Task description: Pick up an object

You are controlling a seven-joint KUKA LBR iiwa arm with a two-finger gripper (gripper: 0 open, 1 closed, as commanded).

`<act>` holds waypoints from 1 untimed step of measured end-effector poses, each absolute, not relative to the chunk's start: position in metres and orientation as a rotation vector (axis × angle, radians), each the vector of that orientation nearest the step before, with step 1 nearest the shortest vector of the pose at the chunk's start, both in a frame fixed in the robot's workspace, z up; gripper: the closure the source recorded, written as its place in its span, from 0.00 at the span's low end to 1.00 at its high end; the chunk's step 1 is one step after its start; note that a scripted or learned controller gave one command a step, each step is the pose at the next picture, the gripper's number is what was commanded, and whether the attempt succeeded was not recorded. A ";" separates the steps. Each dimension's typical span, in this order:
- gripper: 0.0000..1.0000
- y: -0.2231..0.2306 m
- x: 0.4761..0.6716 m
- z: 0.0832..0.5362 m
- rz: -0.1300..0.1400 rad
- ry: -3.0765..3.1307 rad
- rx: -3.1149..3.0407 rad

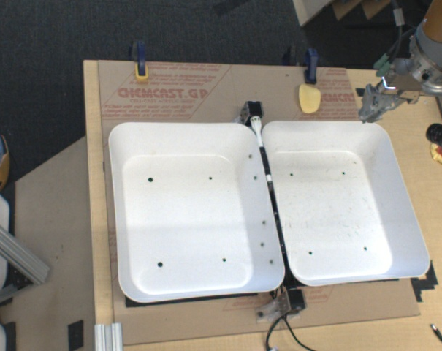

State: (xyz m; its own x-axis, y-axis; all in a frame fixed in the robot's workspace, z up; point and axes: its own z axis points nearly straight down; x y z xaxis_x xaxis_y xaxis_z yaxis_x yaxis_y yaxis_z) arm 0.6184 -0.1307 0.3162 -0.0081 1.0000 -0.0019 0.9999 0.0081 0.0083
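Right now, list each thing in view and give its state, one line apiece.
gripper: raised past the right bin's far corner, nothing between its fingers.
left bin: flat on the bench.
right bin: flat, beside the left bin.
yellow piece: lying on the board, outside both bins.
blue clamps: gripping the board's far edge.

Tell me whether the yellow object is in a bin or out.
Out. The yellow object lies on the brown board behind the right bin, beyond its far rim, below a blue clamp.

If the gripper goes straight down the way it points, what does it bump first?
Probably the cardboard board just past the right bin's far corner. The gripper hangs near that rim, so it might clip it; height is hard to judge.
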 end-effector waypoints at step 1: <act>1.00 -0.191 0.665 0.432 0.010 2.207 2.210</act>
